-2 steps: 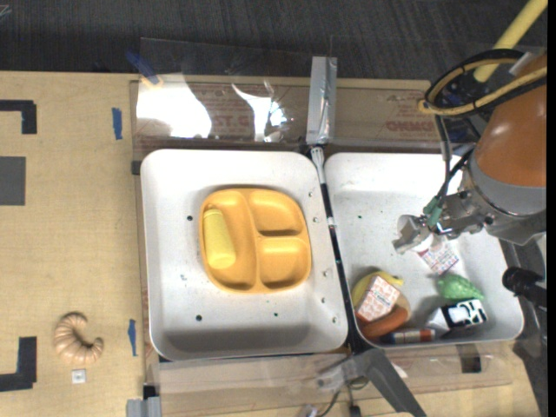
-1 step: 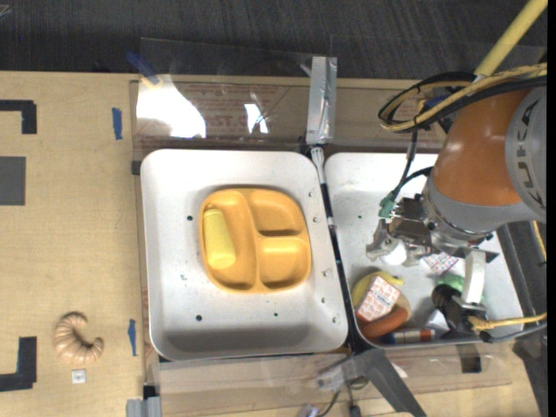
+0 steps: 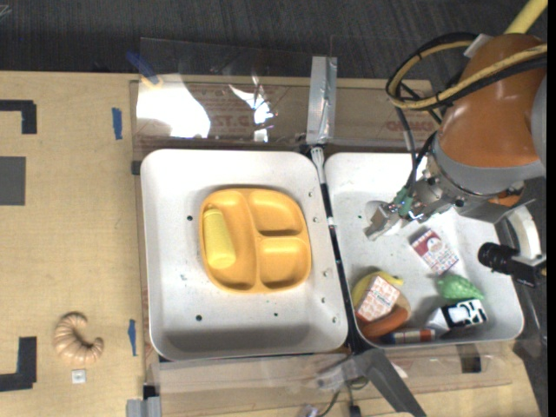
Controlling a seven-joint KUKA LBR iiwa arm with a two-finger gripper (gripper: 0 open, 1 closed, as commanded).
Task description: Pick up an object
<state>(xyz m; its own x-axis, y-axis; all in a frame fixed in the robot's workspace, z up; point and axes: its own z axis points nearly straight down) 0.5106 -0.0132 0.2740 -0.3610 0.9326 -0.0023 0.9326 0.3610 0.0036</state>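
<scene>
Near edge of right bin point(image 3: 512, 324): marker point(image 3: 408, 335) lies along the front wall; just behind it a cluster of orange-and-yellow toy food with a printed label point(image 3: 380, 302), and to its right a green piece point(image 3: 458, 286) touching a black-and-white block point(image 3: 461, 314). Mid bin: small red-and-white packet point(image 3: 434, 250), lying flat, apart from the cluster.

Gripper point(image 3: 380, 221) sits behind and left of the packet, low over bare bin floor; nothing between the fingers. Open or closed: cannot tell, tips too small and blurred.

Step, as judged: approach phase, no object taken yet. Nearest candidate is the packet, near the fingers but not touching. Next move calls for a shift toward it, then a descent; flat packet may be hard to pinch.

Left bin point(image 3: 165, 259): yellow divided tray point(image 3: 256, 237).
</scene>
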